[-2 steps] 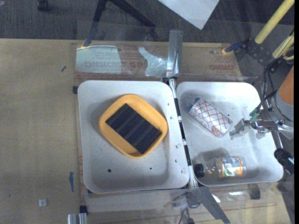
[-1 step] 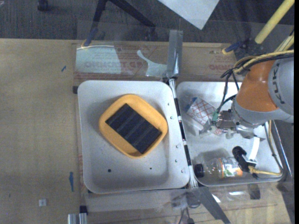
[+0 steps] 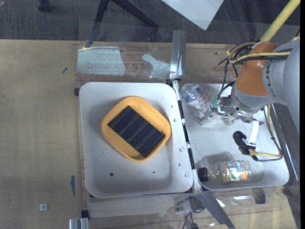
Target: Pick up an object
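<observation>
Wooden table [image 3: 33, 128] bearing two shallow white bins. Left bin [image 3: 95, 175]: yellow rounded block with a dark ribbed top [image 3: 136, 128]. Right bin [image 3: 271, 173]: clear plastic bottle with an orange label [image 3: 226, 171] lying near the front wall; crumpled clear plastic bag [image 3: 198, 101] at the back, beside the gripper [image 3: 224, 112], whose fingers' state cannot be told.

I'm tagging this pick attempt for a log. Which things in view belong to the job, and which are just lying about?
Belonging to the job:
- end effector, low over the right bin
- clear plastic bottle beside it
- bottle with orange label, lying on its side
- yellow item with dark panel in the left bin

Lying about:
- office chair base
- white sheet
</observation>
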You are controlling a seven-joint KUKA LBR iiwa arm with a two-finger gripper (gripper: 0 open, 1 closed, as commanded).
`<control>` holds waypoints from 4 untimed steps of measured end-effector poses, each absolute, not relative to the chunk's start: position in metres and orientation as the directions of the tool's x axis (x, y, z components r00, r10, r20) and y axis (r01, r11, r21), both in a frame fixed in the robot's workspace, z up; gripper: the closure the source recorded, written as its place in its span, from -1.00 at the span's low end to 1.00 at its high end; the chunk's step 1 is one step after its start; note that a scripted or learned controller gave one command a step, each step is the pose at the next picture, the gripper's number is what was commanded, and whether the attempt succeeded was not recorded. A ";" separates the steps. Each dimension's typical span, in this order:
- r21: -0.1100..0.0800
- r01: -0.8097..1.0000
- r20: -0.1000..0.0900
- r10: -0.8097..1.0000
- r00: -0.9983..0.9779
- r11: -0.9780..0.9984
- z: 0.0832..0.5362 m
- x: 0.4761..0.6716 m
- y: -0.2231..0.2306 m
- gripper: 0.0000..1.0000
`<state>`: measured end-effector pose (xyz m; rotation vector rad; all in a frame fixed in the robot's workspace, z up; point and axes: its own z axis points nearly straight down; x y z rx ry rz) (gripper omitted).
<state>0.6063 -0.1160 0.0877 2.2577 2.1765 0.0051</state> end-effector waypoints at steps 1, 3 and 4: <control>-0.074 0.994 0.005 0.996 -0.084 0.084 0.088 0.650 -0.120 -1.00; 0.003 0.970 -0.004 0.970 -0.243 0.243 0.189 0.667 -0.178 -1.00; 0.000 0.940 -0.011 0.940 -0.341 0.341 0.132 0.637 -0.151 -1.00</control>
